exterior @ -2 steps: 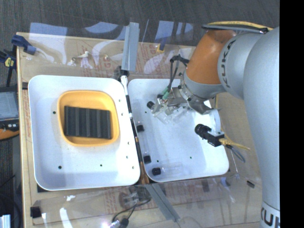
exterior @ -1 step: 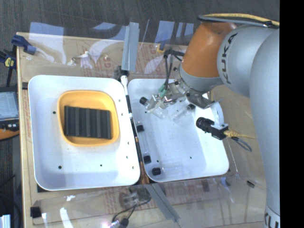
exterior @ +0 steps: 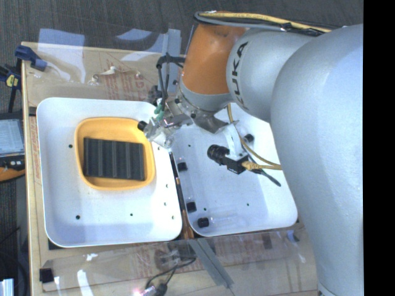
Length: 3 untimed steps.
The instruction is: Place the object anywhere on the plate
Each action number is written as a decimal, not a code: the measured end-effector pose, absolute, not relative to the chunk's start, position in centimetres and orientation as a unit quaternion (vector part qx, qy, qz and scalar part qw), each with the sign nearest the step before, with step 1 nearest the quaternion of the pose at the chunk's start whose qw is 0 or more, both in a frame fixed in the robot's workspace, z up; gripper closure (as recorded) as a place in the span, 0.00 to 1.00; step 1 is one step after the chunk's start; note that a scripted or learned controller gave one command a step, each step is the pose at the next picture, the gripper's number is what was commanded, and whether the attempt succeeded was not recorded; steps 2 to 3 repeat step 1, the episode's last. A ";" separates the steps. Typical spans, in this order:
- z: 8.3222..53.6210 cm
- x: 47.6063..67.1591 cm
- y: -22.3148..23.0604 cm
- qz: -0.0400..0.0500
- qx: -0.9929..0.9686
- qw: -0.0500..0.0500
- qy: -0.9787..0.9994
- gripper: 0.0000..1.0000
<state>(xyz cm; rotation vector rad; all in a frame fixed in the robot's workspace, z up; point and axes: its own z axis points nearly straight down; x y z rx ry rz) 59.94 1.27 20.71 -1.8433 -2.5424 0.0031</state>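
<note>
The pincer (exterior: 159,123) is seen at the end of the grey arm with the orange band (exterior: 213,54), poised over the seam between the two shallow white bins, just at the right rim of the yellow plastic plate with the dark ribbed centre (exterior: 115,153); whether anything is pinched cannot be told, nor its spread. A small green-and-white object (exterior: 160,111) is glimpsed at its tip, unclear. The plate lies in the left bin (exterior: 105,224), immediately left of the pincer; a short leftward carry is judged to be required.
</note>
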 end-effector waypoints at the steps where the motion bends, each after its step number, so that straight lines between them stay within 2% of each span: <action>1: 20.7 59.9 1.2 0.001 -0.587 0.000 -0.809 0.00; 3: 20.7 59.9 1.2 0.001 -0.587 0.000 -0.809 0.00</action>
